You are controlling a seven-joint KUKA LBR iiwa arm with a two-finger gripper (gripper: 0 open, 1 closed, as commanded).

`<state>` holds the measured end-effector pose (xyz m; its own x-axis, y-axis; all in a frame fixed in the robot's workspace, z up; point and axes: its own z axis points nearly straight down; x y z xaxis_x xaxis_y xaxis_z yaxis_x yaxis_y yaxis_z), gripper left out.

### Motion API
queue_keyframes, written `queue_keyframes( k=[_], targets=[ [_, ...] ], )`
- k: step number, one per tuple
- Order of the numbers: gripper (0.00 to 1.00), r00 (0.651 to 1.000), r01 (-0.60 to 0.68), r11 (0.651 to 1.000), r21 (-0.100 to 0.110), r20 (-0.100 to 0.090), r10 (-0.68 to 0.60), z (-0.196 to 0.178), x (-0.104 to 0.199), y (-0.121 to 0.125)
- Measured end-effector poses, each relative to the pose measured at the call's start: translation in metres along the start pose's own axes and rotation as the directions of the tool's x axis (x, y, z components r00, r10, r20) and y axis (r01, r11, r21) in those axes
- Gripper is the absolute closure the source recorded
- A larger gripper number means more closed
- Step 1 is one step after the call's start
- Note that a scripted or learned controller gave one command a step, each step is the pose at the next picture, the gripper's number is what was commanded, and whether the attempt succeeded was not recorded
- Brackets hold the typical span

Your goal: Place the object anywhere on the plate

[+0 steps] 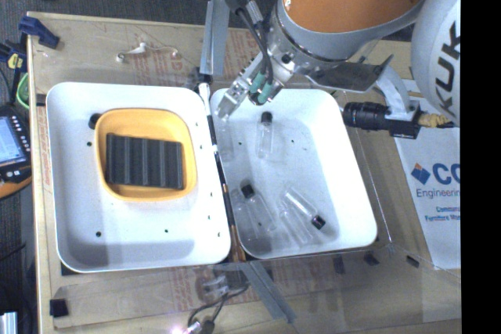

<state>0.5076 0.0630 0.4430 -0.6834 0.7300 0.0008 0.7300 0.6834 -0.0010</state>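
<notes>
A yellow plate [114, 126] with rounded corners lies in the left white bin [70, 223]. On it rests a dark grey ribbed block [147, 162], flat and roughly centred. My gripper [244, 99] hangs above the top left corner of the right white bin [354, 192], close to the divide between the bins. Its fingers look spread, with nothing between them. The block is well to the left of the gripper and below it in the view.
Three clear vials with black caps lie in the right bin: one [264, 137] near the gripper, two [254, 206] [301, 209] towards the front. A metal bar [210, 35] stands behind the bins. A handheld device [9, 146] sits at the left edge.
</notes>
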Motion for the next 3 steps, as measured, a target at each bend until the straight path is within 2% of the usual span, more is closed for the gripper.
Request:
queue_keyframes(
  k=[3],
  targets=[
    [1.00,1.000,0.021,1.000,-0.003,0.001,-0.021,-0.032,0.003,0.005]
  ],
)
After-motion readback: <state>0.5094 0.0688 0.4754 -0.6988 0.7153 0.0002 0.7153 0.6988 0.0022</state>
